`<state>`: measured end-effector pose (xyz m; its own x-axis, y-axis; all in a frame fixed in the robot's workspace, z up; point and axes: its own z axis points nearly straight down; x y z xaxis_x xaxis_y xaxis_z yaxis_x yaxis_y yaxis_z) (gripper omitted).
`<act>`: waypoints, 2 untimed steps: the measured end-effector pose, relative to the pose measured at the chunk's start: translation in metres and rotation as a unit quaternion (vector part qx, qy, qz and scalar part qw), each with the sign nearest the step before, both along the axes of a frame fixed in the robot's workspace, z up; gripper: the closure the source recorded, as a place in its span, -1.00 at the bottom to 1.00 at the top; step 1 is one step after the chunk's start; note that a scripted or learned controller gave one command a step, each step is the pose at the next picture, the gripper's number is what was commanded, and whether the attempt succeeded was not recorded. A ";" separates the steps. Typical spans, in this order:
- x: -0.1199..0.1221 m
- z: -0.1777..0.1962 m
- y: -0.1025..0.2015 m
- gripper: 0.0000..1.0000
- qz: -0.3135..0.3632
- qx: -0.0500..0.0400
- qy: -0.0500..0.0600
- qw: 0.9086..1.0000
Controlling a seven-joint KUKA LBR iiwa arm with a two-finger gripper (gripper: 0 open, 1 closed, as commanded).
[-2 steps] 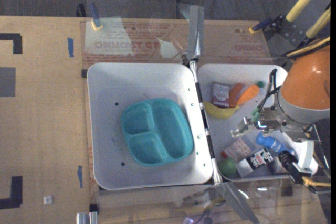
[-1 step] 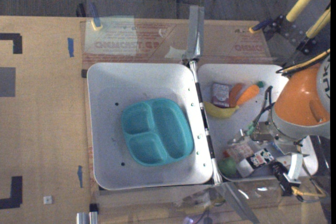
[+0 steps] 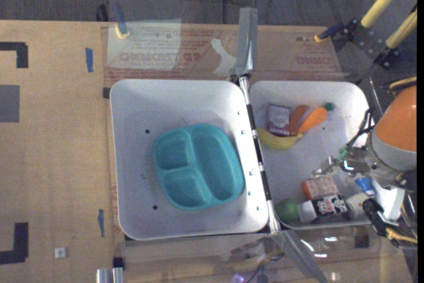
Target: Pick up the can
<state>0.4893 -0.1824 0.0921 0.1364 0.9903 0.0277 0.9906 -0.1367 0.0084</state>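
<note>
The can (image 3: 278,119) is small, with a dark purple and white label. It lies in the far left part of the right bin (image 3: 351,93), next to a carrot (image 3: 311,118) and just behind a banana (image 3: 279,140). My gripper (image 3: 339,166) hangs over the right side of that bin, below the grey wrist and its orange band (image 3: 401,121). It is well to the right of the can and nearer the front, not touching it, just above an orange box (image 3: 318,187).
At the right bin's front lie a white bottle with a dark label (image 3: 326,207) and a green round item (image 3: 287,209). The left bin (image 3: 132,103) holds a teal divided plate (image 3: 197,166). A metal divider (image 3: 246,43) runs between the bins.
</note>
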 end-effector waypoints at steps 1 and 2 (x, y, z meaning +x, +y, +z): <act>0.001 0.012 -0.006 1.00 -0.004 -0.008 -0.005 1.000; 0.035 0.127 0.047 1.00 0.034 -0.014 0.005 0.999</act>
<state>0.5241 -0.1358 0.2190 0.0690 0.9976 -0.0006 0.9976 -0.0690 0.0008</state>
